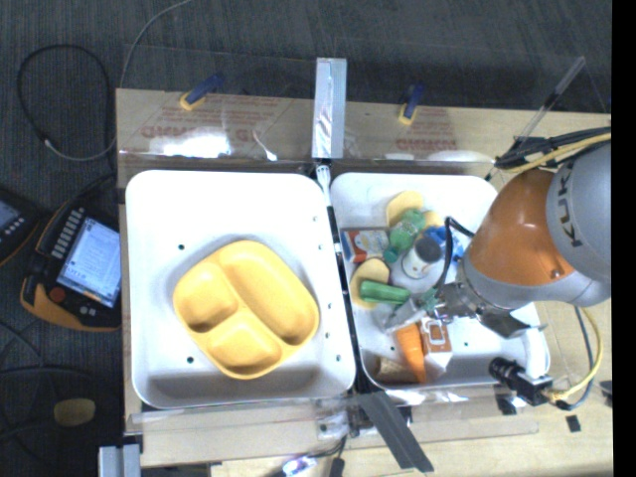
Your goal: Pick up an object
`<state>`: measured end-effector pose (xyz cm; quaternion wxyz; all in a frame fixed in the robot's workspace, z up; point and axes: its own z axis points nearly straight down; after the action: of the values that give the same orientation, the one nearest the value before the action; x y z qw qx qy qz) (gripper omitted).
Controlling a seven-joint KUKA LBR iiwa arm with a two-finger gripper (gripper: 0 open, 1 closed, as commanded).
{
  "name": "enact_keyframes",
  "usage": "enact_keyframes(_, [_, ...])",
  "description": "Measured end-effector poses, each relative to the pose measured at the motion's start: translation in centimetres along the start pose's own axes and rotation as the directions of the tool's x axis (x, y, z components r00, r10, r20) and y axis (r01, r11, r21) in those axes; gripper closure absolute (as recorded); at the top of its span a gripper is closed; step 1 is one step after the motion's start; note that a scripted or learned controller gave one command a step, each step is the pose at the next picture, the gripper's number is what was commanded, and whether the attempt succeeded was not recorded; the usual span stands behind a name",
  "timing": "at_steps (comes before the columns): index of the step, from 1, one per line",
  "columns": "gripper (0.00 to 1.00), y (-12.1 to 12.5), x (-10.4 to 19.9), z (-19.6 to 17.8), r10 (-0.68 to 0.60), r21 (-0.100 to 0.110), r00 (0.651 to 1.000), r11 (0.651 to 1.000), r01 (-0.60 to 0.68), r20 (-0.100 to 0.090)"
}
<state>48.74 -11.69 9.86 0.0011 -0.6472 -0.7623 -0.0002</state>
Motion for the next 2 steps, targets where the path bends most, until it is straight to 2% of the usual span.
enact_keyframes(1, [1.0,0.2,0.2,-0.7,-0.004,0.0,1.0,1.0,0.004,-0.004])
enact_keyframes(2, [1.0,2.2,2.2,-11.1,0.029,0.005,1.0,1.0,-0.029,0.001])
